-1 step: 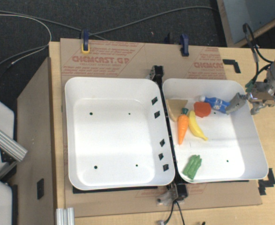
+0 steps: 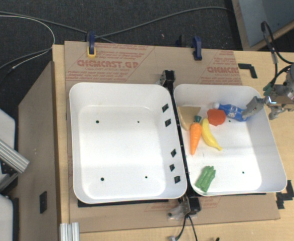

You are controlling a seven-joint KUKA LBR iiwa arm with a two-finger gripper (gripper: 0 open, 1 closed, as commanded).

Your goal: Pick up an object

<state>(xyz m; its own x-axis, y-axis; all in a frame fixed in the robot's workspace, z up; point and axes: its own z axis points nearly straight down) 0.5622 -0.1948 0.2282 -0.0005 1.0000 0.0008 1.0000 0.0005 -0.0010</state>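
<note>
The right bin holds an orange carrot, a yellow banana, a red-orange round object, a blue object, a green object and a tan wedge. My gripper hangs over the bin's right rim, just right of the blue object. Its fingers stand apart, open, with nothing between them. One grey fingertip points toward the blue object and is close to it.
The left bin lies beside the right one, with a black divider strip between them. Blue and yellow clamps hold the cardboard at the back. Cables run behind the bench and down to the arm at right.
</note>
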